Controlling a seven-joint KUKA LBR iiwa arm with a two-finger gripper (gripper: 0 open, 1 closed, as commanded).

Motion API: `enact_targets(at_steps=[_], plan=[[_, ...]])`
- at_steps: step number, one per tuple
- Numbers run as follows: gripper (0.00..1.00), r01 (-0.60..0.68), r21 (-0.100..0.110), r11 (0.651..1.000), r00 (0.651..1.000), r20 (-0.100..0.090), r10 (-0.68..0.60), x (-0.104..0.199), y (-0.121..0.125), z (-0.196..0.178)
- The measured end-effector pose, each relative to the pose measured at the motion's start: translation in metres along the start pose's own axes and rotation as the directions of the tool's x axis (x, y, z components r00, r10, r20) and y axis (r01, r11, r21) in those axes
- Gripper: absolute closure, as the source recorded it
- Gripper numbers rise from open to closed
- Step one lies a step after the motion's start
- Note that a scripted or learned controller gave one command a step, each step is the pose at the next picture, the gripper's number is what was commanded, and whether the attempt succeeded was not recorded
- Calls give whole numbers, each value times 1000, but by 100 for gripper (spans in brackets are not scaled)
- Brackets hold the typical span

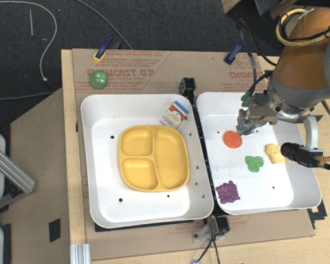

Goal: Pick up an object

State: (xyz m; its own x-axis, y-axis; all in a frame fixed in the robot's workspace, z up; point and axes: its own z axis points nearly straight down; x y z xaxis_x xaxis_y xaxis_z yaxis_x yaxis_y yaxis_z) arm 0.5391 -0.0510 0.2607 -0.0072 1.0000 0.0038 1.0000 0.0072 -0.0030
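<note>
Reaches in from the right, with the grey and orange arm [305, 54] bent down steeply over the far part of the right bin [267, 194]. Ends in the gripper [246, 126], pointed downward and a little to the left, low over the bin floor. Cannot tell from this slanted view whether open or closed; nothing seen held in it. Hangs just beside the round orange-red toy [232, 139], on its far right side, perhaps touching its edge, so probably aimed at this one as the thing to pick. Lying loose on the same bin floor, each apart from the others and so easy to reach from above: a small green toy [254, 163] nearer than the orange-red one, a yellow piece [273, 153] to the right of it, and a purple bunch of grapes [227, 191] at the near left corner. In the left bin [99, 147], a yellow divided plate [154, 157] flat in the middle, and a small carton [175, 114] at the far right, close to the plate's far edge. Outside both bins, on the cardboard sheet [137, 70] at the far left, a green ball [99, 80], well apart from the arm. Judged as an early stage: descent toward the orange-red toy, no grasp visible yet
</note>
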Motion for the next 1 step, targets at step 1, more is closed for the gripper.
enact_targets(at_steps=[1], plan=[[100, -2, 1, 1000, 1000, 1, 2, 48, 7, 15]])
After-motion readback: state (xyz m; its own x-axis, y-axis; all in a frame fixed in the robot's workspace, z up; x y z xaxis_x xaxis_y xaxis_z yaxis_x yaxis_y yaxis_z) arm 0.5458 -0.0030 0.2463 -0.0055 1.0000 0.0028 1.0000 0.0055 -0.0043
